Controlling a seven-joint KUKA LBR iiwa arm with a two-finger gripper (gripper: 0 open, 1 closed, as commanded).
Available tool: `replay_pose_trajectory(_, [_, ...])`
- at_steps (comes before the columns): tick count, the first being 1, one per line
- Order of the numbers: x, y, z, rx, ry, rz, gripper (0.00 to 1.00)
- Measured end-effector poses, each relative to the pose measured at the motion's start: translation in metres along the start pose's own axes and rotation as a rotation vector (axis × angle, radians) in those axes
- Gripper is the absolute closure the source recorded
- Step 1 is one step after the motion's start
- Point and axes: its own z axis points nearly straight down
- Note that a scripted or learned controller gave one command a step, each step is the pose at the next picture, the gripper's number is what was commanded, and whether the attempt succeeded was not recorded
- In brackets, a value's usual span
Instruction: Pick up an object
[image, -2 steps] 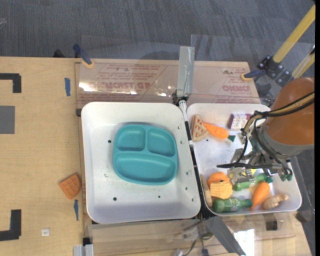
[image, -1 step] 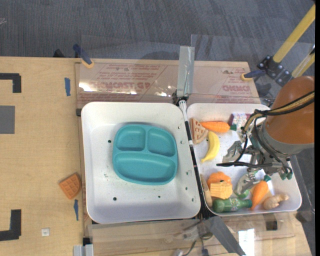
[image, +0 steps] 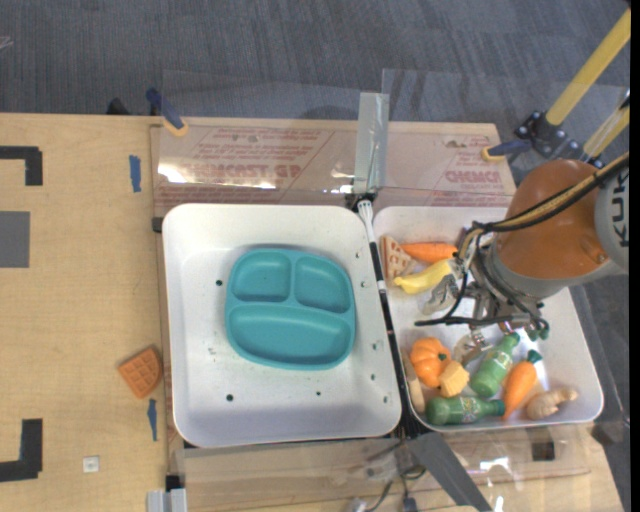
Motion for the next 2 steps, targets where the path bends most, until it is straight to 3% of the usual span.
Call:
replay_pose_trajectory(1, [-0.08, -0.02, 0.003, -0.004, 0.005, -0.022, 0.0])
replay_pose_trajectory(2, [-0.017, -0.04, 0.002, -0.003, 0.007, 0.093, 0.0])
